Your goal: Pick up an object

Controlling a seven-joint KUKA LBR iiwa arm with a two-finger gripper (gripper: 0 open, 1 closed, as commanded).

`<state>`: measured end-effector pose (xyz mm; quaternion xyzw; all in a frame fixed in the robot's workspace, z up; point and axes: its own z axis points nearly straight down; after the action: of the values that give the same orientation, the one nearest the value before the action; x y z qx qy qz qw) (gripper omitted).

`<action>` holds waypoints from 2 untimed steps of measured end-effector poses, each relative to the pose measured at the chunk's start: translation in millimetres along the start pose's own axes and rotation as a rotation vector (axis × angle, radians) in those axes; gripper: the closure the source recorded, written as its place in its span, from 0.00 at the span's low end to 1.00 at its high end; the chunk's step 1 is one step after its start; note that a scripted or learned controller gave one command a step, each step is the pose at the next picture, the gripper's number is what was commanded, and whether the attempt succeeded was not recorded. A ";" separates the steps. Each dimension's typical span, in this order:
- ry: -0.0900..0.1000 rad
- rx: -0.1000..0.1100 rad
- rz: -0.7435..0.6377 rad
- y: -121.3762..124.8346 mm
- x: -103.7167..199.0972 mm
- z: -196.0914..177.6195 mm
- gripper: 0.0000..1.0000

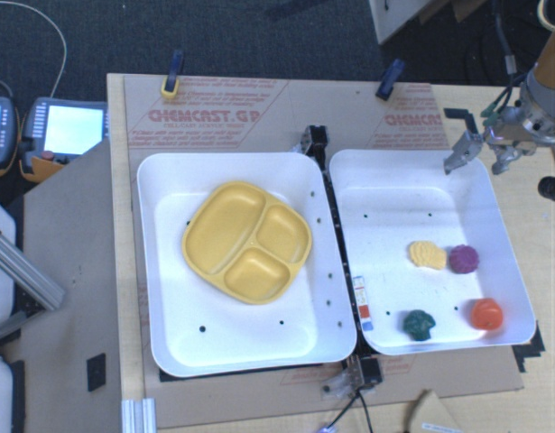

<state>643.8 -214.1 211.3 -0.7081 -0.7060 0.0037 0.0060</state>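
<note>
Pincer open, upper right.

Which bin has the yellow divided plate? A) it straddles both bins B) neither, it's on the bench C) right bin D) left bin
D: the yellow divided plate lies flat inside the left bin, while the right bin holds four small items: a yellow one, a purple one, a green one and an orange one.
</note>
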 end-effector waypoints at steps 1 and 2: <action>-0.003 -0.014 -0.003 3.1 0.6 -8.7 0.00; -0.001 -0.007 -0.003 -5.1 7.4 46.3 0.00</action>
<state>638.1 -206.5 165.1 -0.7070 -0.7072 0.0015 0.0029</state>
